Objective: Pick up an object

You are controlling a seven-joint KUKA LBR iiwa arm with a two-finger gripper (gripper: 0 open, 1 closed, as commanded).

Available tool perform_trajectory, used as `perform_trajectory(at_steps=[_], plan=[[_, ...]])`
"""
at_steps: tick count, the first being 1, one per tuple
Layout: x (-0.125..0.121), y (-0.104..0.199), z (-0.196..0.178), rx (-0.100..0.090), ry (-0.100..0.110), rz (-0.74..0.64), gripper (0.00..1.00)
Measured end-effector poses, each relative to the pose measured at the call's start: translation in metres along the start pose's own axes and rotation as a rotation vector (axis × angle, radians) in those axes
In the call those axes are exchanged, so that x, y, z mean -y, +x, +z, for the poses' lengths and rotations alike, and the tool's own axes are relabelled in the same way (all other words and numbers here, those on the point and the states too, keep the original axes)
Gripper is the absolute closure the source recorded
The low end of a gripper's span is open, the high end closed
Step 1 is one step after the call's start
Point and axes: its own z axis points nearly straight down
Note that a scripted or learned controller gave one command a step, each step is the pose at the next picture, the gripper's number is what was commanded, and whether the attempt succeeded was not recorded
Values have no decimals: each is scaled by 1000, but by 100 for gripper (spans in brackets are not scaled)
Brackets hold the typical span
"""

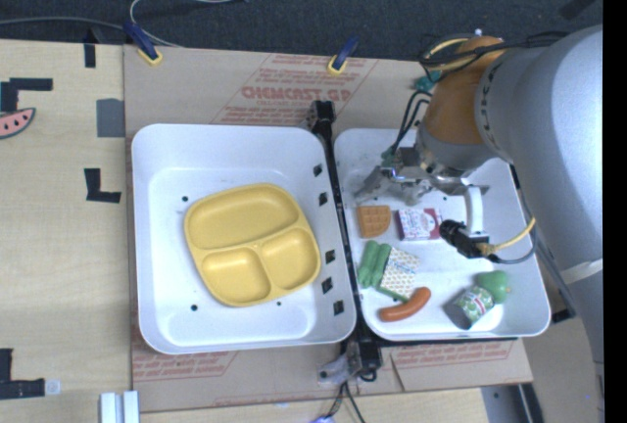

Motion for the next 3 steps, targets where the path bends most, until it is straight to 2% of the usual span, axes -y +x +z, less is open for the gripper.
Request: perform_trajectory(at_steps=[1, 2, 3], plan=[[0, 0, -10, 0, 0, 0, 100], [0, 0, -10, 0, 0, 0, 0], [-12, 4, 0, -2, 3, 1, 0]])
